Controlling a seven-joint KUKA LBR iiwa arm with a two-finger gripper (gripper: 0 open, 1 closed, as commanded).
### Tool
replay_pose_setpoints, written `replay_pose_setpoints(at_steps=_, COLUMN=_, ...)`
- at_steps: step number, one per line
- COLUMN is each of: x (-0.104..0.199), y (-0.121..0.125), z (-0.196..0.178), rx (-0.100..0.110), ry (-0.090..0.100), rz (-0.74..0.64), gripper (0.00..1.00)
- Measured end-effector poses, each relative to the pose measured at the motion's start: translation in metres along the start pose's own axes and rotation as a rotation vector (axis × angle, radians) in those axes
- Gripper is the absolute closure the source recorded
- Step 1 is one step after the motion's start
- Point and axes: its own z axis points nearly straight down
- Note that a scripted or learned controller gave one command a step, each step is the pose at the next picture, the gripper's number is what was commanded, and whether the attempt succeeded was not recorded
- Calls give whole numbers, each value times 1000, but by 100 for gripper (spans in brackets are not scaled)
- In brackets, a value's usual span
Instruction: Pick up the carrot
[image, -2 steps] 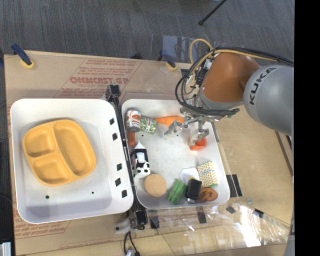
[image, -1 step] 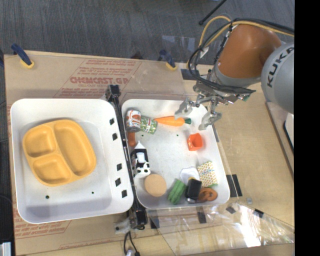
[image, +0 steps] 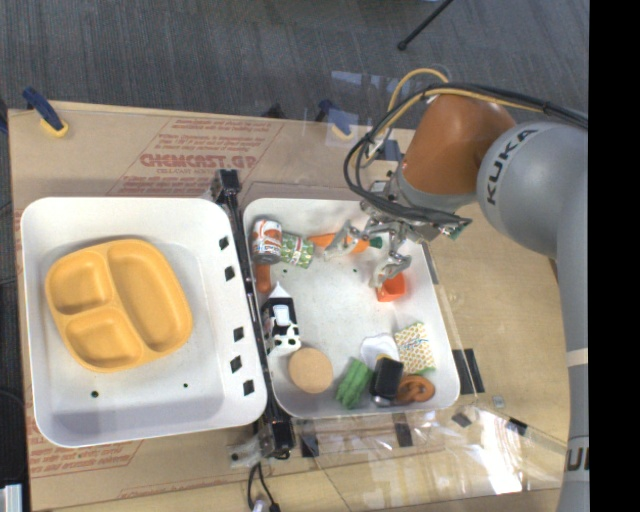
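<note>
The grey arm with its orange band reaches in over the right-hand shallow white plastic bin (image: 440, 340), and its hand (image: 392, 262) hangs low inside that bin's upper right part; whether the hand is spread or pressed together I cannot tell. The small orange carrot (image: 323, 240) lies on the floor of the bin near its upper wall, just left of the hand and just right of the red-and-green labelled tin can (image: 280, 245), which lies on its side. A small orange-red block (image: 392, 287) sits directly below the hand. Along the bin's left wall lies a black-and-white cow-patterned toy (image: 282, 324), with a round tan biscuit-like disc (image: 310, 370) beneath it. Toward the bin's lower right corner cluster a green leafy piece (image: 352, 384), a black block (image: 387, 378) and a yellow-checked packet (image: 415, 346). The left-hand white bin (image: 60, 420), touching the right one, carries a yellow three-compartment plastic tray (image: 117, 302). Both bins rest on the cardboard-covered desk (image: 140, 150)
</note>
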Motion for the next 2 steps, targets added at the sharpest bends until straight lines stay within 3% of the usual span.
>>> replay_pose_setpoints(at_steps=1, x=-1, y=1, z=-35, rx=-4, ry=2, rz=-35, gripper=0)
replay_pose_setpoints(at_steps=2, x=0, y=-1, z=-1, rx=1, ry=0, rz=14, gripper=0)
